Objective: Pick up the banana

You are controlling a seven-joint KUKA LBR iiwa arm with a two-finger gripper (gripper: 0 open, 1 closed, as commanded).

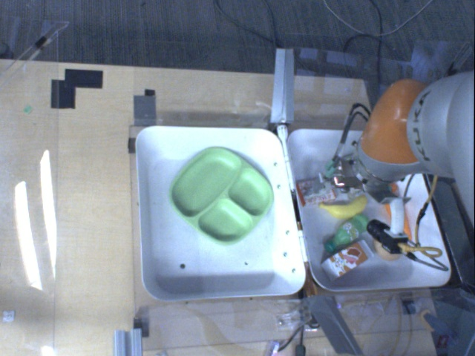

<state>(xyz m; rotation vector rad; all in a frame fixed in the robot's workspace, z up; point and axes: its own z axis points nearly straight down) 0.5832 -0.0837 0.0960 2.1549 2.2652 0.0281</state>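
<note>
Claw (343,178) low in right bin (312,269), just above banana's left end; finger state cannot tell, no grasp visible. Banana (345,208) lies flat mid-bin, yellow, roughly crosswise. Green packet (346,233) and red-brown snack pack (347,259) just below banana; red-white packet (315,193) at its left; scissors (404,245) toward right wall. Left bin (159,273) alongside, holds green three-compartment tray (222,193). Tabletop (74,199) pale wood, glare streaks at left, black tape marks (74,86) upper left. Dark carpet (148,21) beyond, loose cables (256,13) trailing.

Beneath my grey, orange-banded arm (415,128) lie a yellow banana (344,208) and a green plate (223,193) in white bins (152,221).
</note>
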